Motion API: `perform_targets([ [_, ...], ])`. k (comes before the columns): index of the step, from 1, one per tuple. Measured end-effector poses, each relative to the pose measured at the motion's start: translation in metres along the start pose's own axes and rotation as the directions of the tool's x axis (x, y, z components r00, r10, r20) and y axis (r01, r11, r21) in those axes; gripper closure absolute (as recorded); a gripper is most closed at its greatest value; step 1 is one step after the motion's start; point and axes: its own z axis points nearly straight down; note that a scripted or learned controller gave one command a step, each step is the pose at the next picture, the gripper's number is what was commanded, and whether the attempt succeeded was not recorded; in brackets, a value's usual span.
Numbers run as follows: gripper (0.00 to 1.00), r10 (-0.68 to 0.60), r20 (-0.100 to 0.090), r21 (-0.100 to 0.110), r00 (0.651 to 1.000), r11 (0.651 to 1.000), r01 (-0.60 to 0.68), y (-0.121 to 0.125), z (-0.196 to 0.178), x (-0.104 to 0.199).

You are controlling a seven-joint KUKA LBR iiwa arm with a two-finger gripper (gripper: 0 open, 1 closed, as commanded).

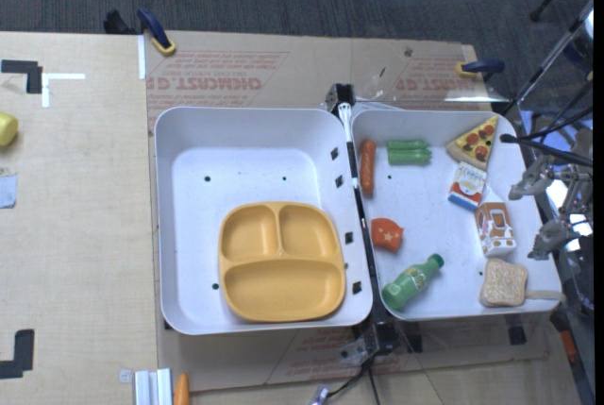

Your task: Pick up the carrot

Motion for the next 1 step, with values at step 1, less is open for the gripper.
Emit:
perform_targets([
  [1, 0.00, -0.301, 0.005, 0.002, 0.954, 0.954, 0.301, 0.0282, -0.0862, 0.0050],
])
